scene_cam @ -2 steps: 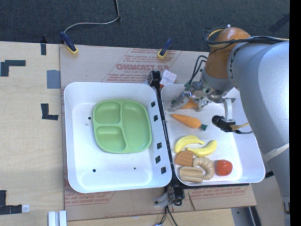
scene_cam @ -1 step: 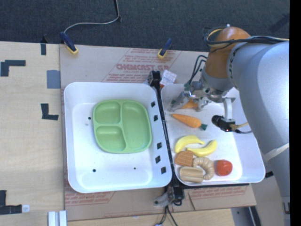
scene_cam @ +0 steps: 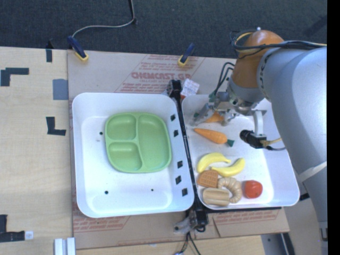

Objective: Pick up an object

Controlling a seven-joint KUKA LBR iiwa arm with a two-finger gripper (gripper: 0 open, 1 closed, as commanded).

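Note:
My gripper (scene_cam: 214, 112) is down in the back part of the right bin (scene_cam: 281, 166), reaching in from the right. A small orange object (scene_cam: 215, 119) peeks out right beneath it. Just in front lies a carrot (scene_cam: 211, 136) with a green tip. Further forward are two bananas (scene_cam: 214, 161), (scene_cam: 234, 167), a waffle-like brown piece (scene_cam: 208, 179), a bun (scene_cam: 215, 196), a pale knotted pastry (scene_cam: 232, 187) and a red tomato (scene_cam: 253, 188).
The left bin (scene_cam: 87, 158) holds a green divided plate (scene_cam: 138, 142). A black divider (scene_cam: 180, 142) runs between the bins. The arm's grey body (scene_cam: 297, 105) covers the right bin's far right side. Yellow clamps (scene_cam: 78, 51), (scene_cam: 186, 59) hold the cardboard at the back.

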